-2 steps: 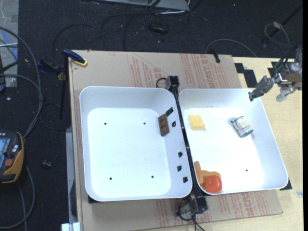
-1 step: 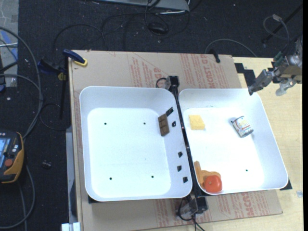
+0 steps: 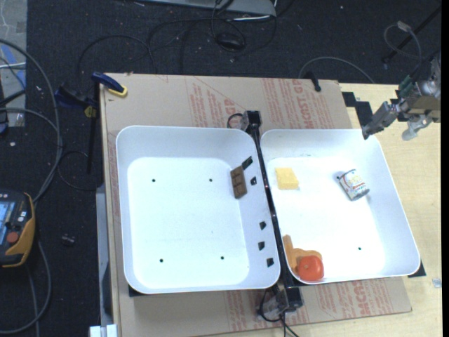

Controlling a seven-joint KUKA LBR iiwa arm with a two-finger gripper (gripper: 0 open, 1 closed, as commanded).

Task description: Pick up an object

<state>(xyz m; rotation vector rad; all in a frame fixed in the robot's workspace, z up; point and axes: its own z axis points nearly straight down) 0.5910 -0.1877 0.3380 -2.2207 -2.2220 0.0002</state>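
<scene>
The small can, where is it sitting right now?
The small can lies on its side in the right bin, toward its upper right part, to the right of the yellow block and below-left of the gripper.

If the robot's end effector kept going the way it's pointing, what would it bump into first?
Probably the back right rim of the right bin. The end effector points down-left toward it, though depth is hard to judge from this view.
</scene>
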